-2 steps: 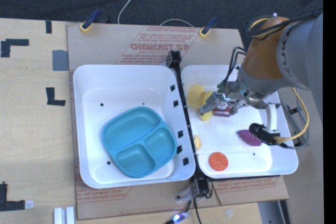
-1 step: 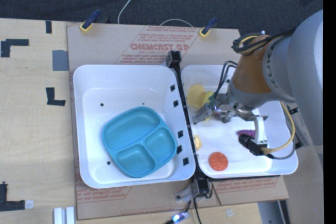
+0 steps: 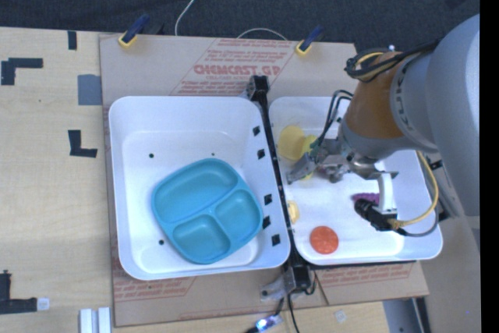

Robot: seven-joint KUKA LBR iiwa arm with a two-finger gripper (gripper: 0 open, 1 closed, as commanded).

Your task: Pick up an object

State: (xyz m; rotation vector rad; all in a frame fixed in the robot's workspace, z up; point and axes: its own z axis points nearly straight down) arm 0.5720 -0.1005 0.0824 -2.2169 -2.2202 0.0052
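A: Camera view from above, what is the biggest thing?

B: It is the arm (image 3: 421, 101), grey with an orange band, which reaches in from the right and covers much of the right bin (image 3: 417, 249). Next is the left bin (image 3: 136, 121), and inside it lies a blue divided plate (image 3: 207, 209) with three compartments, toward the lower middle.

A: And the gripper?

B: The gripper (image 3: 302, 170) is low over the upper left part of the right bin, just beside a yellow object (image 3: 292, 141). How far its fingers are apart I cannot tell, because they are dark and blurred, and I see nothing between them.

A: Which smaller things are in the right bin?

B: An orange round object (image 3: 324, 239) lies near the front wall, well apart from the gripper. A small yellow piece (image 3: 292, 210) lies against the left wall.
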